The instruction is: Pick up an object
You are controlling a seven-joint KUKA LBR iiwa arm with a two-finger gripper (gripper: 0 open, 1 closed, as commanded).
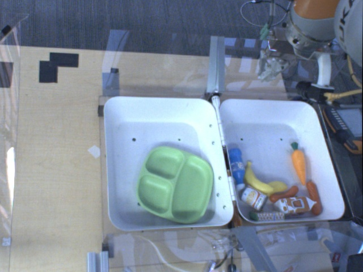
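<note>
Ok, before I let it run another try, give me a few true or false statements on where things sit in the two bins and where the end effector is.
1. The green divided plate lies in the left bin. True.
2. The banana is in the same bin as the plate. False: it lies in the right bin, among the small items.
3. The toy carrot lies near the right bin's right wall. True.
4. The end effector is down inside the right bin. False: it hangs above the bench beyond the bins' far edge.
5. The blue bottle lies close to the divider between the bins. True.
</note>
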